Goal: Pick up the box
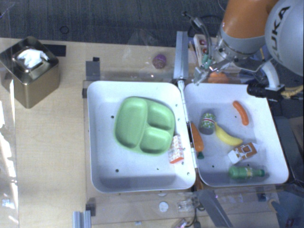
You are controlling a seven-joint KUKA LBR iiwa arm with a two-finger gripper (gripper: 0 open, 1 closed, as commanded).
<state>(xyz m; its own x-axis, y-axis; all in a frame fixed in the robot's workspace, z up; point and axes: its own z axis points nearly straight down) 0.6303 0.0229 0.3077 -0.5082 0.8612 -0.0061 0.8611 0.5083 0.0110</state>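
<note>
A small brown and white box (243, 151) lies in the right bin (275, 127), near its front, between a banana (227, 137) and a green bottle (246, 173). A second small carton, white with red print (176, 150), leans against the right wall of the left bin (99, 127), beside a green divided plate (145, 125). My gripper (203, 70) hangs over the back left corner of the right bin, far from both boxes, and I see nothing held in it.
The right bin also holds a carrot (197, 139) along its left wall, a small can (207, 121), and a red sausage (241, 113). An orange object (218, 78) sits at the bin's back edge. A tissue box (31, 70) stands far left on the bench.
</note>
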